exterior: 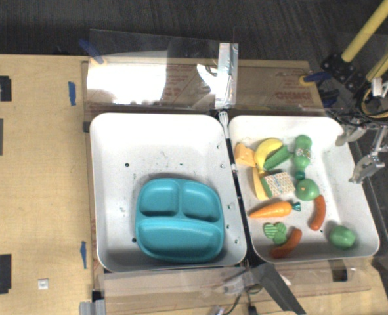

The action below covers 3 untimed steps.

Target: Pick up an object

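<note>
From the camera view, the counter [36, 176] carried two white bins side by side. The left bin [115, 143] held a teal divided tray [179, 220] toward its near end. The right bin [358, 202] held a scatter of toy food: a banana [267, 149], a carrot [271, 209], a red sausage [318, 212], a green round piece [342, 236] and several other green pieces crowded near the middle. The gripper [366, 166] hung at the right bin's right rim, above none of the toys; whether it was spread or pressed together could not be told, and nothing showed between its tips. By my judgement the pick was only at the approach. The next move called for travelling leftward over one toy, the green round piece standing apart being an easy target, then descending.
</note>
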Each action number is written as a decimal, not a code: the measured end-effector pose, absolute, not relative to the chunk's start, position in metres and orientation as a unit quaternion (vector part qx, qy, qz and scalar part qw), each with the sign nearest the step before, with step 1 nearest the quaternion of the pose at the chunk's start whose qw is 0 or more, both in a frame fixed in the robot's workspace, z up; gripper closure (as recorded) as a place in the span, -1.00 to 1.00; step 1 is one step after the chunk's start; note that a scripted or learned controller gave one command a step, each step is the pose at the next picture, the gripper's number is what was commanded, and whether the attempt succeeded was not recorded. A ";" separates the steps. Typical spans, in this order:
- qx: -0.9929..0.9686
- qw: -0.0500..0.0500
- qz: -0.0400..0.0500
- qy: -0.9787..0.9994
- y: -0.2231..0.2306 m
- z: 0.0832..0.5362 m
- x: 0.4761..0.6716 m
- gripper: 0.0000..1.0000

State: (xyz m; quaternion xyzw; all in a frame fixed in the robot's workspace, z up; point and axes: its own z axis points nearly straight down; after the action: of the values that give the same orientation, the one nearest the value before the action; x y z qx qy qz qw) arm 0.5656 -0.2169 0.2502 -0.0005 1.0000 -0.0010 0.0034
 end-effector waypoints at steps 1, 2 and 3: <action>-0.114 0.006 -0.003 0.993 -0.224 0.090 0.569 -1.00; -0.178 0.006 -0.002 0.984 -0.162 0.089 0.550 -1.00; -0.133 0.008 -0.002 0.991 -0.138 0.090 0.498 -1.00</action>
State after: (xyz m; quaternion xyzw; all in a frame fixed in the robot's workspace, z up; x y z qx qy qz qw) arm 0.4975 -0.1379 0.0898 -0.1326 0.9911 -0.0022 0.0078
